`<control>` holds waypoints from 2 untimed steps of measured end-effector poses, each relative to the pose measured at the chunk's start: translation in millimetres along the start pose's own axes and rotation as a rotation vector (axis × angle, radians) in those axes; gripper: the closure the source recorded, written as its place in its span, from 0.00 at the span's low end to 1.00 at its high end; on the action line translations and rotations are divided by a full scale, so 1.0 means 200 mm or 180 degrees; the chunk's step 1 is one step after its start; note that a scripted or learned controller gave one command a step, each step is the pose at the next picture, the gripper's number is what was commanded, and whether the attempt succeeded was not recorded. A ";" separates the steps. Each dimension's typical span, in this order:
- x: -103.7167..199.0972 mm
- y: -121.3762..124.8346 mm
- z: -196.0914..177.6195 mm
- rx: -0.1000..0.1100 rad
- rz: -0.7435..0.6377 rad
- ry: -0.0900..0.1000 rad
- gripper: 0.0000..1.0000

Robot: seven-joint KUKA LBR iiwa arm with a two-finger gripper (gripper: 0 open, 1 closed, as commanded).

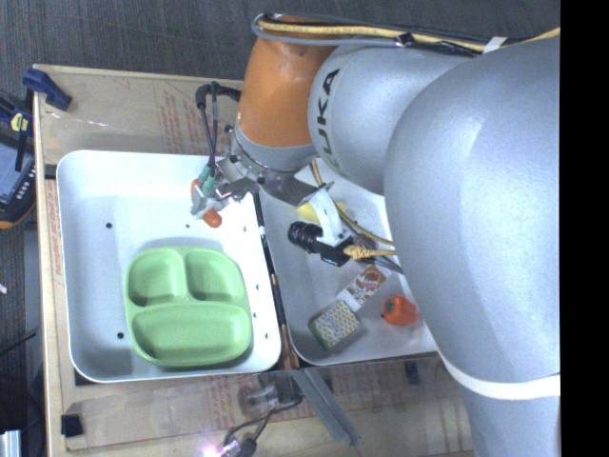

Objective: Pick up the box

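A: How do the jaws stand?

B: I cannot tell. The gripper [211, 196] is just above the middle of the frame, over the upper right corner of the left bin [90, 246]. Its tip is too small and cluttered to show whether the jaws are wide or narrow.

A: What is right around it?

B: A small orange-red thing [211, 220] lies just below the tip, against the bin's white floor. I can't say whether it belongs to the gripper or lies loose. Lower in the same bin, well apart from the tip, a green divided tray [188, 305] lies flat, with two small compartments above one long one.

A: And the box?

B: The box [335, 324] is in the right bin [297, 293], toward the lower middle of the frame. It is small, patterned and turned at an angle. It is well apart from the gripper, with the wall between the bins lying between them.

A: Any neighbours?

B: A white and red packet [365, 285] is just up and right of it, touching or nearly so. An orange thing [400, 310] is beside that, near the arm's edge. A yellow thing [306, 209] shows higher in that bin.

A: The arm?

B: The grey arm [466, 217] covers the right of the frame, with its orange band [276, 93] at upper centre.
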State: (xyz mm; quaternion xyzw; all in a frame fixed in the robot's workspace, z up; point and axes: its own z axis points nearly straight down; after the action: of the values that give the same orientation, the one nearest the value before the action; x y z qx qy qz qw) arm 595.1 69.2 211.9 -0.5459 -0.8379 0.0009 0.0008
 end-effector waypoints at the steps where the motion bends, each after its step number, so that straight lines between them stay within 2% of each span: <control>1: 0.38 -0.19 0.13 0.0018 0.0805 0.0002 1.00; 2: 0.15 0.18 -0.26 0.0002 0.1467 0.0003 1.00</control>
State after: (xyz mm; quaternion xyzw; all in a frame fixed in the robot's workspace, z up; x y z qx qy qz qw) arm 615.4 111.0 263.0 -0.7228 -0.6910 0.0010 0.0011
